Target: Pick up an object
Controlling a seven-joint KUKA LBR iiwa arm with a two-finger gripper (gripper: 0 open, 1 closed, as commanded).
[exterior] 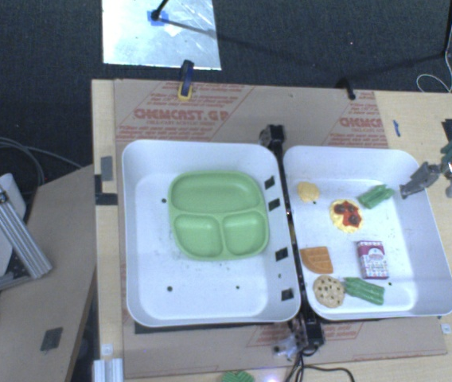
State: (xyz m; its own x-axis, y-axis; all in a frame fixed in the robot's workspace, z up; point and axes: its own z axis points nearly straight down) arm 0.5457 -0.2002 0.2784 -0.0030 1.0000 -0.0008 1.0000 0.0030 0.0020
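The right bin (417, 237) holds several toy foods: a yellow piece (309, 191), a green vegetable (375, 195), a red and yellow pizza piece (347, 214), an orange wedge (317, 259), a red box (372, 259), a cookie (329, 290) and a green pod (364, 290). My gripper (415, 183) reaches in from the right edge. It sits over the bin's upper right corner, just right of the green vegetable. I see nothing held in it.
The left bin (142, 237) holds a green divided plate (218, 215). Both bins rest on a cardboard sheet (234, 110) on the bench. A silver sheet (161, 22) lies on the dark floor beyond. A metal frame (3, 213) stands at the left.
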